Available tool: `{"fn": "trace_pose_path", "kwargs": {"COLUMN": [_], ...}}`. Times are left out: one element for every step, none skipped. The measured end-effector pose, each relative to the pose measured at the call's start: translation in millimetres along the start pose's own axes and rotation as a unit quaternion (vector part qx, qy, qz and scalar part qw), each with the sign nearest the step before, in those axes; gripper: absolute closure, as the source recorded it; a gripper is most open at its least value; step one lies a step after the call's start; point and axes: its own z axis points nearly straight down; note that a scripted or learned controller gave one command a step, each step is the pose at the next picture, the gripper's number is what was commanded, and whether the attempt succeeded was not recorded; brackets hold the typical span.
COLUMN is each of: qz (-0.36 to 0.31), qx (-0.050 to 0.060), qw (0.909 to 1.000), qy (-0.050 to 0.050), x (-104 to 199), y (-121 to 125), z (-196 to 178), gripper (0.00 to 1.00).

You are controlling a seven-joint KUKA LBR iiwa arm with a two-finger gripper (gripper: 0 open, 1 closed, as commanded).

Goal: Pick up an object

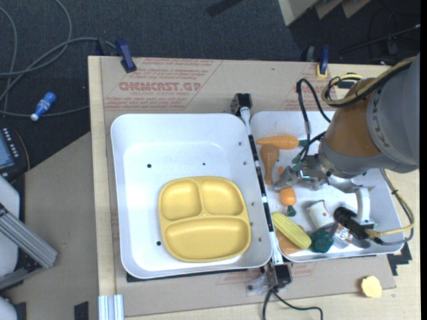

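A single fixed camera looks down on the desk [167, 85] from above at a slant, far enough off to take in both white bins whole: the left bin [133, 152] sits near the middle of the view, the right bin [393, 205] toward the right side. Dark floor shows along the top and left, and the arm [380, 122] enters from the right

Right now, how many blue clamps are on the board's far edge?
2. One blue clamp grips the far edge near the left corner; the other blue clamp grips the same edge, beyond the right bin. The arm may hide more.
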Motion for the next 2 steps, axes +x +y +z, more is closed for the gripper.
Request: {"fn": "trace_pose_path", "kwargs": {"qz": [0.001,0.001], "qx": [0.004,0.002], "qw": [1.0,1.0], "qy": [0.001,0.001], "x": [-4.5,-4.0], "y": [-23.7,-22.3], "z": [0.1,-10.1], "gripper": [0.0,1.0]}}
